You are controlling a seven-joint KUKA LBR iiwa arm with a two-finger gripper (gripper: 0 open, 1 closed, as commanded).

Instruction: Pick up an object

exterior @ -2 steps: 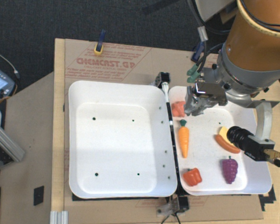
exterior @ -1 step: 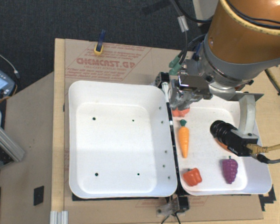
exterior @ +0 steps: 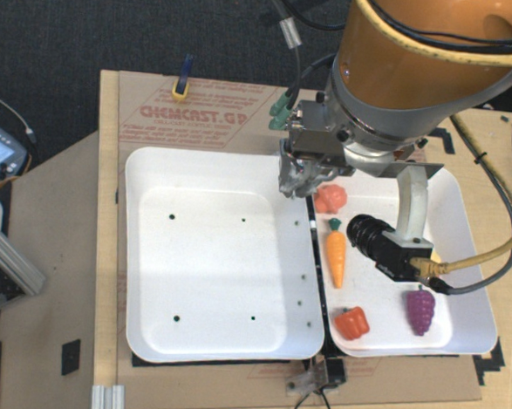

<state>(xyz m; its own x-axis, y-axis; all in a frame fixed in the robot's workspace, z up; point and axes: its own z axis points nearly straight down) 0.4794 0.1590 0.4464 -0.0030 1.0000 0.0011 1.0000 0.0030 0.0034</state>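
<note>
The right bin (exterior: pixel 471 258) holds a pink strawberry-like toy (exterior: pixel 332 198) at its back left, an orange carrot (exterior: pixel 335 258) along its left wall, a red pepper (exterior: pixel 351 322) at the front and a purple bunch of grapes (exterior: pixel 420 310) at the front right. My gripper (exterior: pixel 296 181) hangs low at the back of the seam between the two bins, just left of the pink toy. I see nothing held in it. The big orange-banded wrist hides the back of the right bin.
The left bin (exterior: pixel 149 235) lies beside the right one, and both sit on a cardboard sheet (exterior: pixel 210 109). A black cylinder (exterior: pixel 377 243) fixed to the arm hovers over the middle of the right bin. A yellow cable (exterior: pixel 484 259) trails off right.
</note>
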